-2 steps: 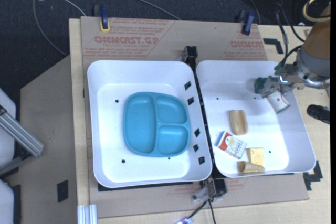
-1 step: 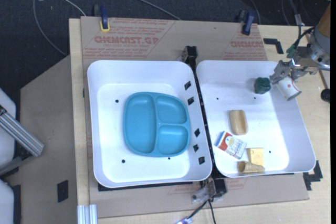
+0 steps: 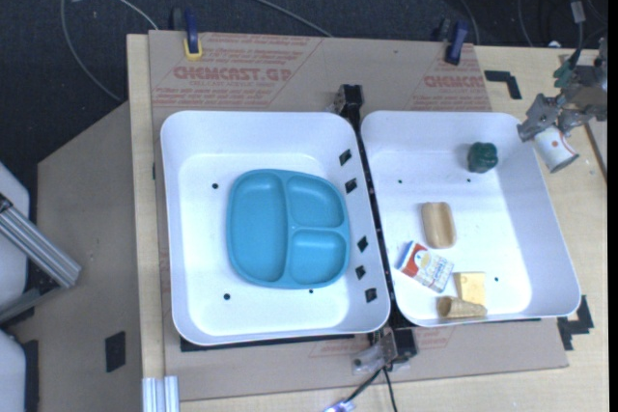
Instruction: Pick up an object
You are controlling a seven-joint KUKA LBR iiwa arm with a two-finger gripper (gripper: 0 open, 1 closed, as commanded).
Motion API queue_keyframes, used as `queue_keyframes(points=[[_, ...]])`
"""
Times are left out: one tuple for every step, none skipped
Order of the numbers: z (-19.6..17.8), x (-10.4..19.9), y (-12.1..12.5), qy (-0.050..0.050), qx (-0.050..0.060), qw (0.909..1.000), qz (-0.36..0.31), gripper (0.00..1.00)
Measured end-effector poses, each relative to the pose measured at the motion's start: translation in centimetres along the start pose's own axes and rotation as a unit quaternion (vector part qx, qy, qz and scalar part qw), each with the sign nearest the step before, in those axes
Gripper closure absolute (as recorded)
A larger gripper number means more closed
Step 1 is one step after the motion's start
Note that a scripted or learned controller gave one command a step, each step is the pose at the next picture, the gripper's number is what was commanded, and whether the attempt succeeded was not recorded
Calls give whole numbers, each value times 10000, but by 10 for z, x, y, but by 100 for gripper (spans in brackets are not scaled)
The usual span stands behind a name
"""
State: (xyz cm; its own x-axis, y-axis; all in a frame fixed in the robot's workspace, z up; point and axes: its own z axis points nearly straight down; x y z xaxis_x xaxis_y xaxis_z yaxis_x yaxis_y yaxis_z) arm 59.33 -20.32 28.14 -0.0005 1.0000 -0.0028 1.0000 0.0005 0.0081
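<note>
The tool (image 3: 552, 132) sits at the far right of the view, up high, its metal parts pale and grey. Whether its tips are spread or closed is too small to tell.

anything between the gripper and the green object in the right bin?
Nothing visible. The gripper sits beyond the right bin's upper right rim, and the dark green object lies alone in that corner on bare white floor. The tan block and the other pieces lie nearer the bin's front, off that line.
</note>
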Motion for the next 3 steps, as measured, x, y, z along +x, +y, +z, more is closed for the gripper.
queue_keyframes(points=[[-4,52,-1,25,42,10000,-26,100],[12,99,-7,30,58,10000,-23,100],[24,148,-17,31,58,10000,-23,100]])
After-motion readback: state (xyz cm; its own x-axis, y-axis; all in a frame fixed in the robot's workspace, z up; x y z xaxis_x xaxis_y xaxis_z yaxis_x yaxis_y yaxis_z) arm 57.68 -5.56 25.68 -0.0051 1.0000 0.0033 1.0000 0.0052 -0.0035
